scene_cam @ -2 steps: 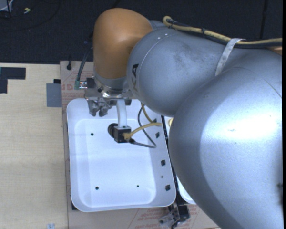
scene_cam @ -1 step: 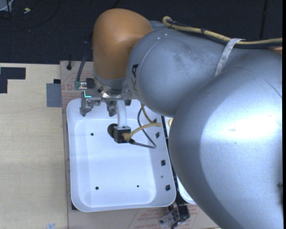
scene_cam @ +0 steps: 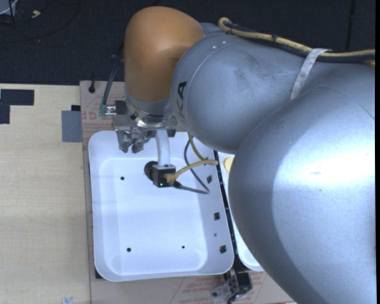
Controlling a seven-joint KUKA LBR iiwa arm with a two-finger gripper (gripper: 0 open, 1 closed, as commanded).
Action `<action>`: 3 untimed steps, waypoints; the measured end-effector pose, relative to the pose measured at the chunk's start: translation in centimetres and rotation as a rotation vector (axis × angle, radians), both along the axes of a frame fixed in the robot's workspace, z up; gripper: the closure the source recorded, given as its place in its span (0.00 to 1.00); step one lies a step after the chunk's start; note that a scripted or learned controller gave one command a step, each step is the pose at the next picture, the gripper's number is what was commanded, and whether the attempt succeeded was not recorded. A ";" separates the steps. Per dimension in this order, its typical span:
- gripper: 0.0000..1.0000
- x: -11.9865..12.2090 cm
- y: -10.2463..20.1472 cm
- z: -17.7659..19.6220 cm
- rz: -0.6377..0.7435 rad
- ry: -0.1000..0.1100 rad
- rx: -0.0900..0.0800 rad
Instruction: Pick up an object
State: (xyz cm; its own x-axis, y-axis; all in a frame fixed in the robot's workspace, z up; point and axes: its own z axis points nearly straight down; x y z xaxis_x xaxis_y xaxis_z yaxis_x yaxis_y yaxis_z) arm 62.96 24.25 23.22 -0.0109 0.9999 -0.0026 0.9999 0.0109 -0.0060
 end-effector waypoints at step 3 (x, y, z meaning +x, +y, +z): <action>0.00 -0.1 0.2 0.9 0.008 0.003 -0.002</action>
